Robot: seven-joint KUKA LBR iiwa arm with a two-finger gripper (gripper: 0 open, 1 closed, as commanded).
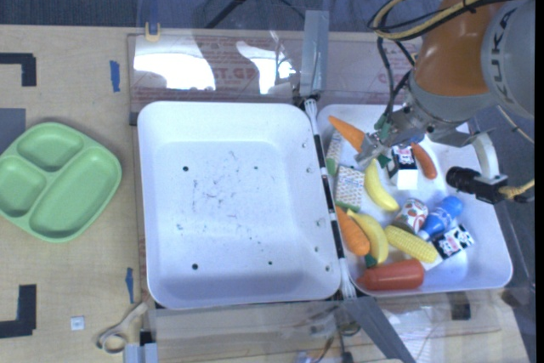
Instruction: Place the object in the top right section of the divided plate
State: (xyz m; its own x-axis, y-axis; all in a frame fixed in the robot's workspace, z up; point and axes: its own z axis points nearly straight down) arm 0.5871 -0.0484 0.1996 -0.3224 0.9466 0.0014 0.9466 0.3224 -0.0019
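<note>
Bright, even overhead light is flooding the table [68, 72], with strong glare washing out the clear panel [212, 64] behind the left bin [234, 200]. The white bins are sitting near overexposure, casting only soft shadows along their rims. The arm [467, 47] is appearing slightly soft, and fine detail among the toys is blurring.

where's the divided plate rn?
The green divided plate sits on the wooden bench at the far left of the camera view, outside both bins, just left of the left white bin.
</note>
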